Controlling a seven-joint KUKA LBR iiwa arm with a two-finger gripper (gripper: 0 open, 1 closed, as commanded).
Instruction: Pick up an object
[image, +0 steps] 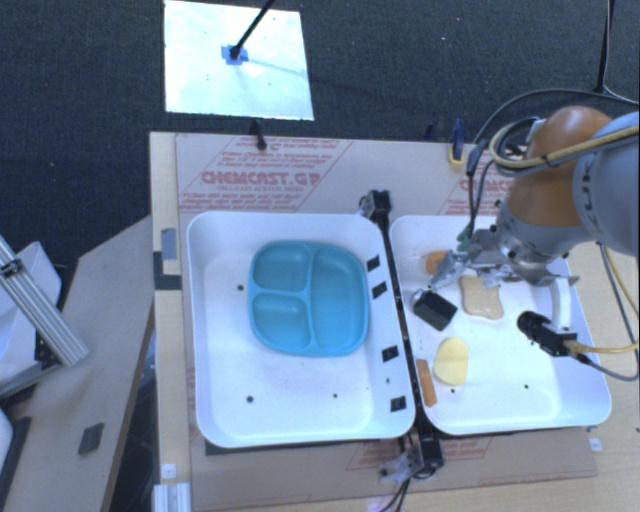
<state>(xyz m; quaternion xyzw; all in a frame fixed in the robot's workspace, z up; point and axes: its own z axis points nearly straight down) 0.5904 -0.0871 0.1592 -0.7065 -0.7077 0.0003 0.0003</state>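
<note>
My gripper (452, 272) hangs low over the far left part of the right bin (585, 395); I cannot tell its state. A black block (434, 309) lies just near and left of it, a beige flat piece (481, 298) just to its right, and a small orange item (435, 263) beside it on the far side. A yellow oval piece (451, 361) sits nearer. The left bin (215, 400) holds a blue divided plate (306, 298).
</note>
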